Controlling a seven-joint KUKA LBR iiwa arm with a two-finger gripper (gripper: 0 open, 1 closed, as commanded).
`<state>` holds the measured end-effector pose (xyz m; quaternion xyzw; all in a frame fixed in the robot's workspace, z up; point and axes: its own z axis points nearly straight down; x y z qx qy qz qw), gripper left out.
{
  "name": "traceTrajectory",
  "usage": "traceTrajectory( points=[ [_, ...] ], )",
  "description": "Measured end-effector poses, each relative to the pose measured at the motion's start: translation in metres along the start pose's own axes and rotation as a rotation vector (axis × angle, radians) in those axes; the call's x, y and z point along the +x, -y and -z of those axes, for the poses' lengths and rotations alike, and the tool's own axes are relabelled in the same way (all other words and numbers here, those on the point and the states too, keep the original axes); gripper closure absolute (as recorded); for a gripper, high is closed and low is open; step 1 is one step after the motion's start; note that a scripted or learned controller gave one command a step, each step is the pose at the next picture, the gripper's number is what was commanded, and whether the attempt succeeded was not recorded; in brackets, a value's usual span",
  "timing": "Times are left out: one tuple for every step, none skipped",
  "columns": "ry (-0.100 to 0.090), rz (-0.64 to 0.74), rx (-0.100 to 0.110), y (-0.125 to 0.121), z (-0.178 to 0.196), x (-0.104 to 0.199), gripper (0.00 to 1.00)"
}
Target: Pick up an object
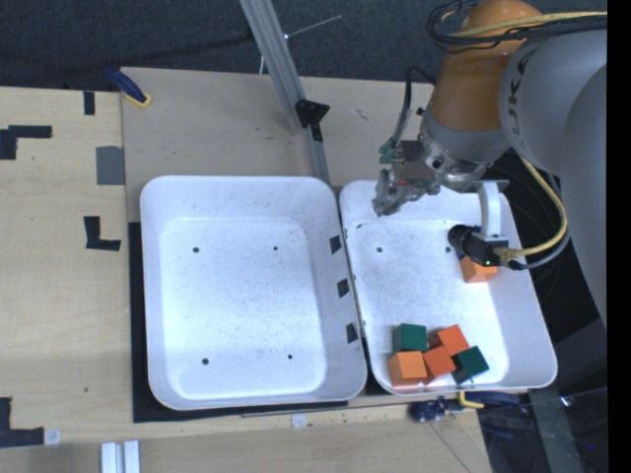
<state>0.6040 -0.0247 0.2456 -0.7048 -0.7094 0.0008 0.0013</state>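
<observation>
- The grey arm (552,77) comes in from the right, its orange band (473,62) bright above the wrist, and it reaches over the far end of the right bin (513,313).
- The tool (386,205) hangs at that bin's far-left corner, pointing down near the rim; it is small and dark from up here, and I cannot tell how it is set.
- Nothing shows in its grip.
- Down at the near end of the right bin sits a tight cluster of blocks: a dark green block (410,338) at the back left, an orange block (453,340) just beside it, a larger orange block (407,367) in front, another orange block (439,362) touching that one, and a second green block (470,362) on the right side.
- One more orange block (480,270) lies apart from the cluster, against the right wall of the bin, just below a black fitting (471,241) with a yellow cable (547,239).
- The tool is well apart from the cluster, at the opposite end of the bin.
- The left bin (158,264) lies alongside on the wooden counter (197,116), rims touching at the middle.
- A grey metal pole (276,42) slants across the counter behind the bins.
</observation>
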Motion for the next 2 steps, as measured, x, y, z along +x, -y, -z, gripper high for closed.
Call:
traceTrajectory(
  points=[
    [-0.001, 0.0, -0.003, -0.015, 0.005, 0.048, 1.0],
    [0.0, 0.0, -0.002, -0.039, -0.011, 0.1, 1.0]
  ],
)
